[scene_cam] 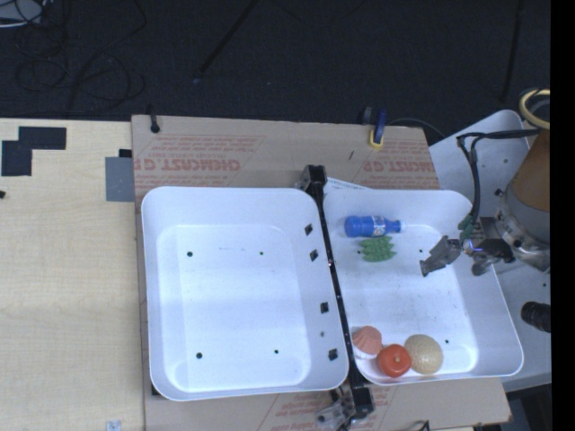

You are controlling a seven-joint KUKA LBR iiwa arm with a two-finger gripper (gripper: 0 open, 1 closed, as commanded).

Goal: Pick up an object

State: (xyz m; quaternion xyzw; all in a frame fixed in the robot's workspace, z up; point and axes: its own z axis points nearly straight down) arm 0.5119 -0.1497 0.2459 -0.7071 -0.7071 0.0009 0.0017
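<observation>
The right bin (490,330) holds several small objects. A blue bottle (370,226) lies on its side near the far wall, with a green leafy piece (378,249) just in front of it. In the near corner sit a pink shell-like piece (366,339), a red round fruit (393,360) and a beige ball (424,353), close together. My gripper (437,258) hangs over the right half of this bin, to the right of the green piece and apart from it. Nothing shows held in it.
The left bin (162,241) stands beside the right one, a black divider strip (325,268) between them. Both rest on a cardboard sheet (225,155). The arm's wrist and cables (503,232) reach in over the right bin's right rim.
</observation>
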